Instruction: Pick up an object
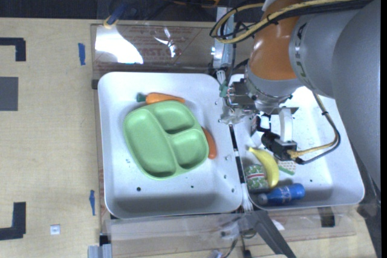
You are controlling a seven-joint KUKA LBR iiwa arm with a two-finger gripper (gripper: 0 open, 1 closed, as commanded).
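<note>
Gripper (261, 122) sits low over the right bin (338, 181), at its left half. Whether it is released or clenched cannot be told. Banana (268, 164) lies just below it toward the camera, long axis running top-left to bottom-right, beside a blue bottle (282, 194).

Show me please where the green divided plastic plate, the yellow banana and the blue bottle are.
green divided plastic plate (164, 139): camera view, on the ridge between its compartments.
yellow banana (268, 166): camera view, on the middle of its curved body.
blue bottle (284, 193): camera view, on the middle of its lying body.
</note>
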